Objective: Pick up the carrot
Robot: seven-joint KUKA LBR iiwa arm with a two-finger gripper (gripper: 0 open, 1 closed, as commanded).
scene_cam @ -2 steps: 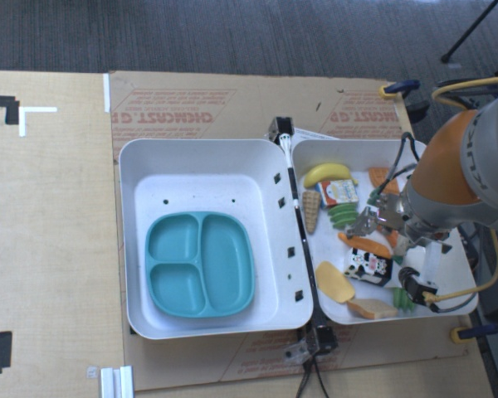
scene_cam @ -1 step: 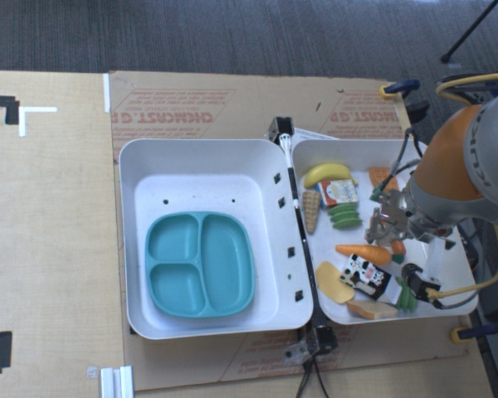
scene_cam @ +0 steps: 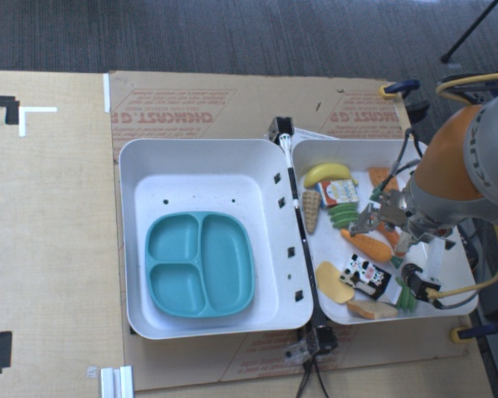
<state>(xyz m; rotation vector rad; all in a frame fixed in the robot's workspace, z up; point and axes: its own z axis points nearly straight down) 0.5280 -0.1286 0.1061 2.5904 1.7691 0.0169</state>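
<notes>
camera view is taken from above at a slant, and the carrot (scene_cam: 372,245) is found in the right bin (scene_cam: 461,259), roughly mid-bin, lying flat among the other toy food. its long axis is seen to run from upper left to lower right across the picture, with the narrower tip toward the left, near the green vegetable (scene_cam: 344,215), and the thicker end toward the right, under the arm.

the gripper (scene_cam: 385,222) is placed just above and slightly to the right of the carrot, so close that the two overlap in the picture; whether contact has been made cannot be told from this angle. the state of the pincer cannot be told either, as it is crowded by metal parts and cables.

the coming move is judged to turn on a short drop toward the lower left, onto the carrot's middle, with the closing line set across the long axis rather than along it. the cow-patterned block (scene_cam: 367,275) sits just below the carrot and the orange piece (scene_cam: 379,178) lies above the wrist, so a stray descent could catch a neighbour instead. the left bin (scene_cam: 141,172), where the teal divided plate (scene_cam: 201,264) rests, is well apart from the work.
</notes>
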